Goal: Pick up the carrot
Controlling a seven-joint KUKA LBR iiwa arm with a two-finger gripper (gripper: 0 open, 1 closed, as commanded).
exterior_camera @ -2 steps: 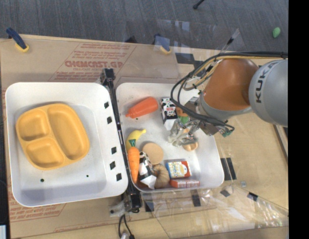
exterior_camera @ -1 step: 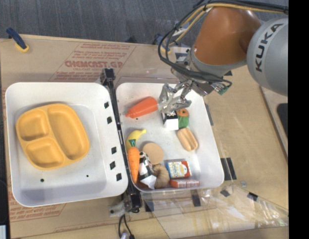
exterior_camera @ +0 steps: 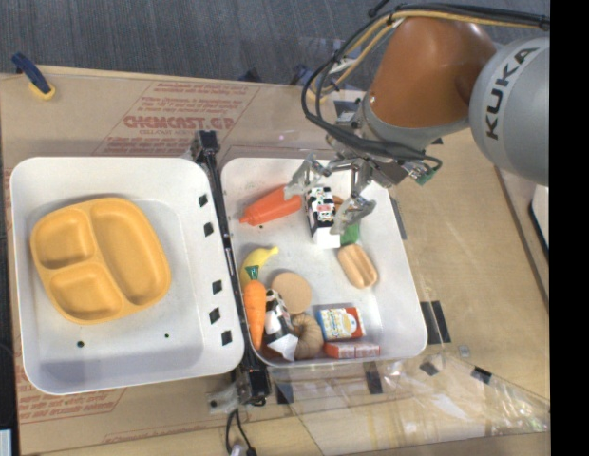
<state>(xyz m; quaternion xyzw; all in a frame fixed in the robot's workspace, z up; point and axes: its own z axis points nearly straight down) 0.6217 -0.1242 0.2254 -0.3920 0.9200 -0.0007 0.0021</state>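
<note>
Two orange tapered toys lie in the right bin (exterior_camera: pixel 405 283). A slim carrot (exterior_camera: pixel 254 310) lies lengthwise along the left wall, just below a small banana (exterior_camera: pixel 259 257). A thicker orange-red carrot-shaped piece (exterior_camera: pixel 272 205) lies at the upper left, its tip pointing left. My gripper (exterior_camera: pixel 334 190) hangs over the upper middle of this bin, just right of the orange-red piece, with its fingers spread open. A black-and-white toy (exterior_camera: pixel 321 207) sits beneath them. Nothing is held.
The right bin also holds a hot dog (exterior_camera: pixel 357 265), a brown disc (exterior_camera: pixel 293 290), a small carton (exterior_camera: pixel 338 322) and other packets at the front. A yellow divided plate (exterior_camera: pixel 99 256) lies in the left bin (exterior_camera: pixel 28 350). Cables loop above the wrist.
</note>
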